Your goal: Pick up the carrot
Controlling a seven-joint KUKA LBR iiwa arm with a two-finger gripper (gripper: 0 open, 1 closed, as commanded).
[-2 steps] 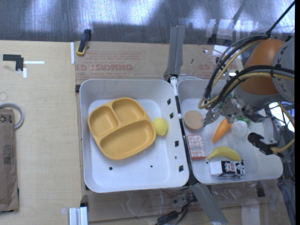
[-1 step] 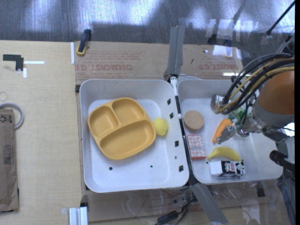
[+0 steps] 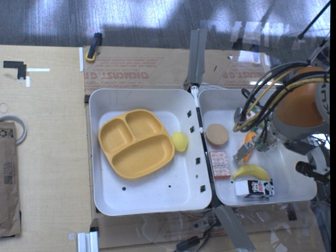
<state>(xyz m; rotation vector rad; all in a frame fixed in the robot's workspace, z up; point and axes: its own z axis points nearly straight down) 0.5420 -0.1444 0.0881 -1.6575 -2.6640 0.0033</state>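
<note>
Taking the yellow plate (image 3: 136, 142) as my marker, I see it lying in the left bin (image 3: 105, 193) with a small lemon (image 3: 180, 141) touching its right edge. To the plate's right, past the divider, the right bin (image 3: 294, 192) holds a round tan biscuit (image 3: 217, 134), a small red-and-white packet (image 3: 220, 164), a banana (image 3: 251, 171) and a black-and-white carton (image 3: 255, 188). Farther right of the plate I make out the carrot (image 3: 251, 138) as an orange bit beside the cables, right at the gripper (image 3: 247, 151), though I cannot tell how its fingers are set or whether they have anything.
</note>
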